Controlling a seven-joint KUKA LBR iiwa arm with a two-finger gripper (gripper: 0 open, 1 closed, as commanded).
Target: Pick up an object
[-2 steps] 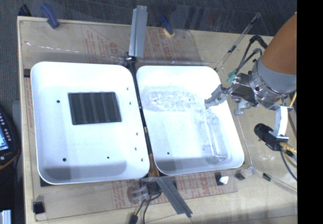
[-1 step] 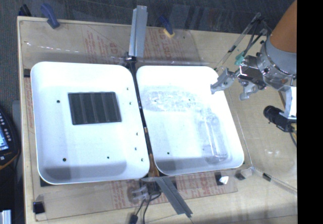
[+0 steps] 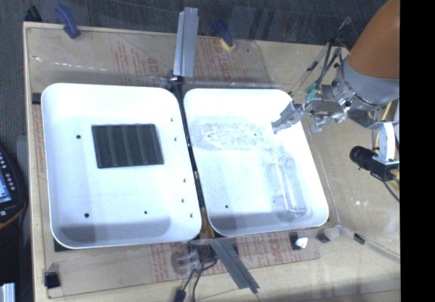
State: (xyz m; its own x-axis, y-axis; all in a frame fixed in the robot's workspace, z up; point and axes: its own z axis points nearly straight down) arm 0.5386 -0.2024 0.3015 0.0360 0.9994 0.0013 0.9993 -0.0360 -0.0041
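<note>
Dark grey and ribbed, the flat rectangular pad (image 3: 128, 145) lies in the left bin (image 3: 61, 219), well apart from the gripper (image 3: 293, 117), which hangs over the right bin's (image 3: 251, 222) upper right rim with nothing visibly between its fingers, their spread too unclear to tell.

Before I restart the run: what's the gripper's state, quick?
Gripper: over the right bin's upper right rim; open or shut cannot be told.
</note>
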